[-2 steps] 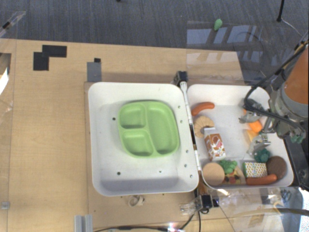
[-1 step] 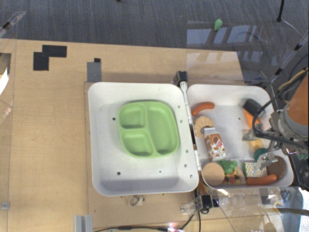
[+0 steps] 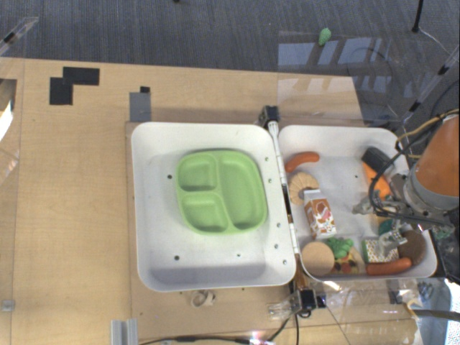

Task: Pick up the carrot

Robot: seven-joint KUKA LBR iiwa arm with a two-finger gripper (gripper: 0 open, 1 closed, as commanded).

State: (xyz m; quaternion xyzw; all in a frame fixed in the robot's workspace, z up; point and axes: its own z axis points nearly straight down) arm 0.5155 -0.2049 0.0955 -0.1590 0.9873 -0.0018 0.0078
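Note:
The carrot (image 3: 380, 185) is a small orange piece near the right wall of the right bin (image 3: 338, 139), partly covered by the arm's wrist. My gripper (image 3: 381, 218) hangs low over the right side of that bin, just in front of the carrot and close to it. Nothing can be made out between the gripper and the carrot, and whether they touch cannot be told. The arm's grey body and orange band (image 3: 440, 160) come in from the right edge.
The right bin also holds a reddish sausage (image 3: 302, 161), a round biscuit (image 3: 303, 184), a small carton (image 3: 320, 218), a tan disc (image 3: 318, 257), a green vegetable (image 3: 341, 246) and a red sausage (image 3: 388, 267). A green divided plate (image 3: 219, 191) lies in the left bin (image 3: 154, 257).

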